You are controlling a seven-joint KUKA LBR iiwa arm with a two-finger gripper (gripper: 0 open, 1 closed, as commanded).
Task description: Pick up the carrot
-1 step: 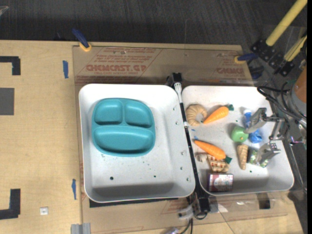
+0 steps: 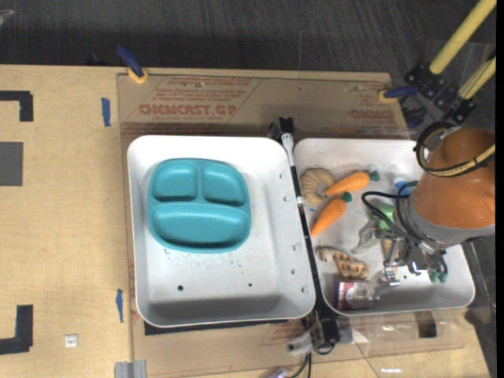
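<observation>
Cardboard-covered worktop (image 2: 63, 211) carries two bins; both carrots (image 2: 329, 214) lie by the right bin's (image 2: 461, 294) left wall, and the hand (image 2: 394, 262) hovers nearby, finger spacing unclear to me.

Pretty clearly a robotics lab test bench, not anyone's kitchen. The two shallow white plastic bins (image 2: 213, 309) sit side by side on a brown cardboard sheet (image 2: 252, 101) held by small blue and yellow clamps (image 2: 132, 65) at the far edge. The pale wooden benchtop (image 2: 59, 211) on the left has black tape corner marks (image 2: 20, 105) and blue tape strips (image 2: 105, 111), above dark grey carpet (image 2: 236, 14).
</observation>
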